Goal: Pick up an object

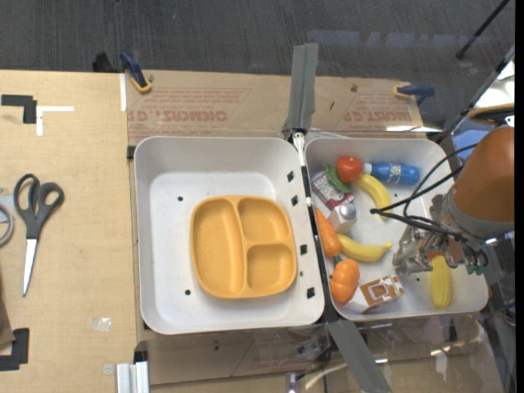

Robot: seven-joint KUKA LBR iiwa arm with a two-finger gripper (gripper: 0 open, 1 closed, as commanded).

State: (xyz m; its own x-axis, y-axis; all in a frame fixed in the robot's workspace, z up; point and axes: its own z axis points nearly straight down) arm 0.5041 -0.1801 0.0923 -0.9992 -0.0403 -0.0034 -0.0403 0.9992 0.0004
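The tabletop [65, 137] is pale wood on its left part, with brown cardboard under the two shallow white plastic bins. The left bin [155, 244] carries a rounded-square yellow plastic plate with three compartments [243, 246] near its middle, and bare white floor runs all round that plate up to the bin's walls. The right bin [426, 147] is crowded along its left wall and middle, and the freest floor lies along its far right side.

In that right bin a smooth yellow toy banana [376, 193] lies with its long axis slanting from the far edge toward the near right. A second yellow banana [364, 249] lies nearly crosswise near the bin's middle. A small straight yellow piece [440, 282] stands lengthwise near the bin's near right corner. A round red tomato-like toy [350, 168] and a blue-and-white bottle [395, 172] lying on its side sit by the far wall. An orange carrot-shaped toy [327, 237] and a rounded orange toy [344, 278] hug the left wall, and a small brown-and-white carton [381, 291] lies by the near wall.

The metal claw [413, 252] hangs low over the right half of this bin, just beside the straight yellow piece, with black cables trailing over it; whether it is spread or pressed together cannot be told.

A pair of grey-handled scissors [34, 219] lies near the tabletop's left edge, blades toward the near edge.
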